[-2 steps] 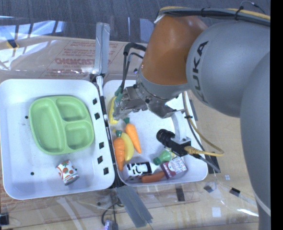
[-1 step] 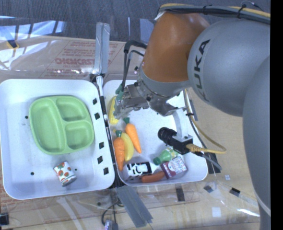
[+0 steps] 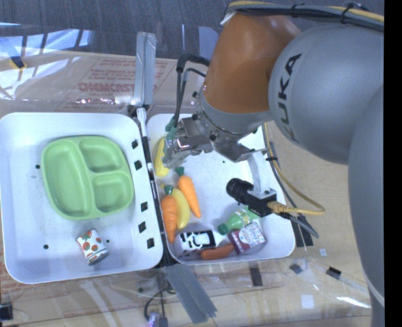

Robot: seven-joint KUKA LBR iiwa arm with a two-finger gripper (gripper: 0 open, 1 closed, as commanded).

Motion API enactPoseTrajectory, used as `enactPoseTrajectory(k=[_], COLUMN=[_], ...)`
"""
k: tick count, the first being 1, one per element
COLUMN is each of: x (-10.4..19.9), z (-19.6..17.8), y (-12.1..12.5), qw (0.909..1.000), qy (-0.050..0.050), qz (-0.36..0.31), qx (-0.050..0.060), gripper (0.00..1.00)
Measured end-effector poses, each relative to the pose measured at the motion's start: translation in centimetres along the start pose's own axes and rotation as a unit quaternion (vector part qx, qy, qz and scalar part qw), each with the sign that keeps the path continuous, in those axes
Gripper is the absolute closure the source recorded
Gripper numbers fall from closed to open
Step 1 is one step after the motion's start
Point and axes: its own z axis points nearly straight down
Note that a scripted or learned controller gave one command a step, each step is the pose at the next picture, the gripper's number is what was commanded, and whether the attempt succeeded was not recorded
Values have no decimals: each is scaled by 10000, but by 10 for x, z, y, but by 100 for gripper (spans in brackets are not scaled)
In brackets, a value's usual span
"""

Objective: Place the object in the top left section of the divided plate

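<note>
The green divided plate [image 3: 86, 177] lies in the left bin [image 3: 13, 203], with nothing in its sections. My gripper [image 3: 176, 146] hangs low over the upper left part of the right bin [image 3: 280, 249], just right of a yellow banana-like piece [image 3: 160, 159] and above an orange carrot [image 3: 189, 195]. I see nothing clearly held in it. The arm's orange band and grey body cover the bin's upper right.
Beneath the gripper the right bin holds a second carrot [image 3: 169, 216], a yellow piece [image 3: 181, 208], a black-and-white item [image 3: 196, 238], a sausage [image 3: 217, 252], a green bottle [image 3: 236, 220] and a maroon packet [image 3: 251, 236]. A small patterned cup [image 3: 92, 245] lies below the plate.
</note>
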Motion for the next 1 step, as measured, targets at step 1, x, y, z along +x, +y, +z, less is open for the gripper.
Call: enactPoseTrajectory(k=[1], x=[0], z=[-7], y=[1], qw=[10000], qy=[-4], qz=[-34], qx=[35], gripper=[100])
